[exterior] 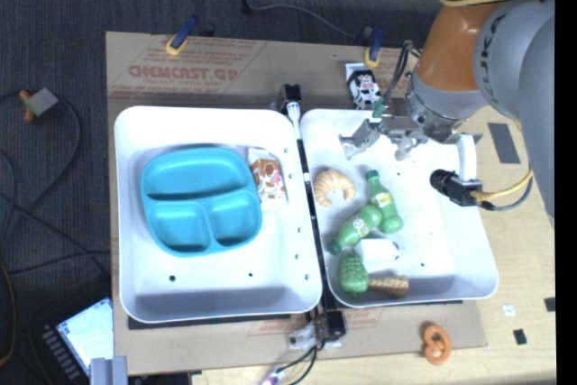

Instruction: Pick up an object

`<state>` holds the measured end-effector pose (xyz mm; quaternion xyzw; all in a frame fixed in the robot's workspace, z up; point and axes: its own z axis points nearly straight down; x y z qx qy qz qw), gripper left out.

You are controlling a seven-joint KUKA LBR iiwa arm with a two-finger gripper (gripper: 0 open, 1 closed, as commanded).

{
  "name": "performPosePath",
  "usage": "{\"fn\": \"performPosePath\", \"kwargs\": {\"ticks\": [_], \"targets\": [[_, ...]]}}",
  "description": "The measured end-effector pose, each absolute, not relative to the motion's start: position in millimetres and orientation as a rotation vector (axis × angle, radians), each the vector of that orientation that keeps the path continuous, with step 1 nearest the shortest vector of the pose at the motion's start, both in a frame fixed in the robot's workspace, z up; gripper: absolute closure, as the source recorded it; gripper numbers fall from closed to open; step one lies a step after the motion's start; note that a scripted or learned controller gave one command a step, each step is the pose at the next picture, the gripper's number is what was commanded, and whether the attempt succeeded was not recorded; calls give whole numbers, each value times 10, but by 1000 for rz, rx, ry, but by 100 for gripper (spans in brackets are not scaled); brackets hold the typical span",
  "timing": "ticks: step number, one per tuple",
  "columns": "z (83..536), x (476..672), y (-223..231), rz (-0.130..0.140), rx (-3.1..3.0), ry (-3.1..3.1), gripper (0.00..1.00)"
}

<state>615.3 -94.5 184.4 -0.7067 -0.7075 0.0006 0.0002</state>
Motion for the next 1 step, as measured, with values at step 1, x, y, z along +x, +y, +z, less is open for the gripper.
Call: {"fn": "performPosePath", "kwargs": {"ticks": [1], "targets": [[877, 5494, -1034, -4, -2227, -2224, 0]]}}
